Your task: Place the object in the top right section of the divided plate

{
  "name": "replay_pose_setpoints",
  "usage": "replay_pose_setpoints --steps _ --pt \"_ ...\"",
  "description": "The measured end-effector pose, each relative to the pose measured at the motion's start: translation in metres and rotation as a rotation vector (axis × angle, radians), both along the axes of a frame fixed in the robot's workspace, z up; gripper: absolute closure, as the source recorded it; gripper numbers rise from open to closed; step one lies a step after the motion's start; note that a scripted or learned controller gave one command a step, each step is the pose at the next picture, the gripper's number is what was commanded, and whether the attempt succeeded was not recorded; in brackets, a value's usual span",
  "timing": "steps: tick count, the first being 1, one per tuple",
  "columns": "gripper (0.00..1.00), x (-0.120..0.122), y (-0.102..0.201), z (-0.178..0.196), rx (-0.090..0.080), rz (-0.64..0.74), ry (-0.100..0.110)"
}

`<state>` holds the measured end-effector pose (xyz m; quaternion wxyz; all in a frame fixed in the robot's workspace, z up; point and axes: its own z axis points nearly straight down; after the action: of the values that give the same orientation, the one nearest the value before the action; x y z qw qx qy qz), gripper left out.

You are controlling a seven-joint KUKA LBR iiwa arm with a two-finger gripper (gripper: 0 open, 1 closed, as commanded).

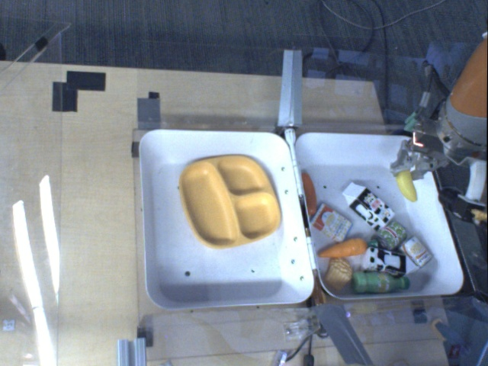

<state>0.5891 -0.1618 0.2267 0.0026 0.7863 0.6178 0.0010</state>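
Note:
The yellow divided plate [229,199] lies in the left white bin [164,280], with one long section on its left and two smaller sections on its right. My gripper [412,166] hangs over the far right corner of the right bin [450,277]. It is shut on a small yellow banana-like object [407,187], which hangs down from between the fingers above the bin floor. The orange band of the arm [469,90] sits above the gripper at the frame's right edge.
The right bin holds a red sausage [307,191], a small carton [331,223], a carrot [343,248], black-and-white packets [368,207], a can [393,233], a green bottle [379,282] and a brown lump [339,271]. A metal divider rail [290,90] runs between the bins.

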Motion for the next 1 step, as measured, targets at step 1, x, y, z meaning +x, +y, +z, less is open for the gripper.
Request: replay_pose_setpoints --steps 1 --pt "1.0 0.0076 0.0919 -0.0182 0.003 0.021 0.0"
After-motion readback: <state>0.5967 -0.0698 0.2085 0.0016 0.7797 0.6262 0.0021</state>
